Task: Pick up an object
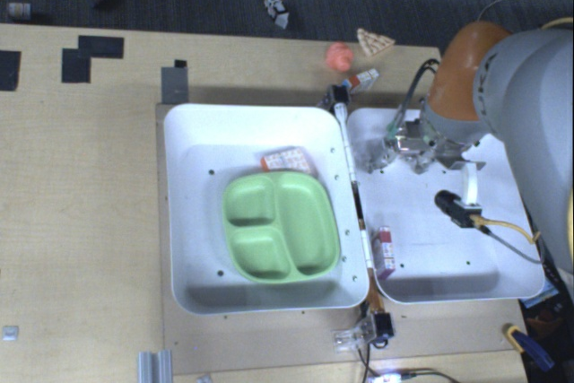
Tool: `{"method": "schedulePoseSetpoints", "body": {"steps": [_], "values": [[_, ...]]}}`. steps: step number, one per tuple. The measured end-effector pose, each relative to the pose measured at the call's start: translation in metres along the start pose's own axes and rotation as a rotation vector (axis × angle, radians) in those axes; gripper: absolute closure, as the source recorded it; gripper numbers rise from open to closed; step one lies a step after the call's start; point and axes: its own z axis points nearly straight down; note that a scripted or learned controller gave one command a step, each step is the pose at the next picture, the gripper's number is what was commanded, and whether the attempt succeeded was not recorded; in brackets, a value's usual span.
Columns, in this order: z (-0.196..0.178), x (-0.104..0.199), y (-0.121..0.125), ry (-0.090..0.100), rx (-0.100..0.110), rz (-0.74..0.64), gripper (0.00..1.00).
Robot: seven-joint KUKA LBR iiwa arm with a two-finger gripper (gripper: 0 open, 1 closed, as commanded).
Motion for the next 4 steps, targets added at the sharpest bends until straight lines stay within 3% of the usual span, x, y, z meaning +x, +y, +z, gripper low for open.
{"method": "schedulePoseSetpoints", "body": {"steps": [1,2,3,4], "values": [[-0.013,0.0,0.002,-0.001,-0.007,-0.004,1.0],[-0.101,0.075,0.038,0.002,-0.003,-0.003,1.0],[-0.168,0.177,0.038,0.003,0.0,-0.003,1.0],[-0.168,0.2,-0.039,0.002,0.003,-0.002,1.0]]}}
